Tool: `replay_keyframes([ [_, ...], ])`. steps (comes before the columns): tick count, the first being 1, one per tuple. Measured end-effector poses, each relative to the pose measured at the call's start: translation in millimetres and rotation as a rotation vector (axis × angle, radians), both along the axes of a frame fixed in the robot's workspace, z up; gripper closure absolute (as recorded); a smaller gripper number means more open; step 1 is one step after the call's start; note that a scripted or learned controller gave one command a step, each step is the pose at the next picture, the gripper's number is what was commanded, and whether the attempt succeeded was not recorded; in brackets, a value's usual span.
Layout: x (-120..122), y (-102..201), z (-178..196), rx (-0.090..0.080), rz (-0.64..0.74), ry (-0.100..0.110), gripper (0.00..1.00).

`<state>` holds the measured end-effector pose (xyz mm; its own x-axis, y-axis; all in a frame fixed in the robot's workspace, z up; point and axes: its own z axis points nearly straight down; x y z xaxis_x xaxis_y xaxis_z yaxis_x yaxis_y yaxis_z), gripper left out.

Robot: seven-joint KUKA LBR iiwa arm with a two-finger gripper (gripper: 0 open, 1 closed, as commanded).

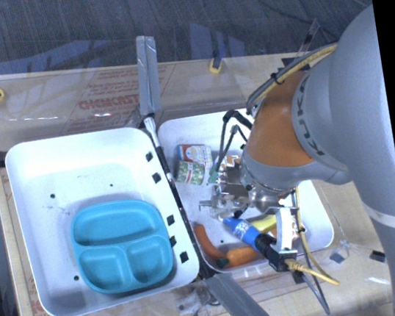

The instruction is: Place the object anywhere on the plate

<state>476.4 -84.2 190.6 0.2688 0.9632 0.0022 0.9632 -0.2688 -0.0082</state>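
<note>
Right bin (321,234) — small carton (192,164), orange carrot (219,250).

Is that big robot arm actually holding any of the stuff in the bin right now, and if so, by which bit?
It cannot be told. The gripper hangs low over the right bin, near a blue marker and an orange carrot, but the wrist hides what's beneath.

The plate (122,246) looks like smooth matt blue plastic, and the bins (30,180) like smooth white plastic with a slight sheen. The desk (62,100) looks like pale wood under a clear glossy film; the arm (351,92) is smooth grey with a glossy orange band.
</note>
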Motion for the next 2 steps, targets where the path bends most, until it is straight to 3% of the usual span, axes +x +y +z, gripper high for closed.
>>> replay_keyframes([
  [1, 0, 70, 0, -0.001, 0.191, -0.001, 1.0],
  [2, -1, 147, 1, -0.002, 0.296, -0.003, 1.0],
])
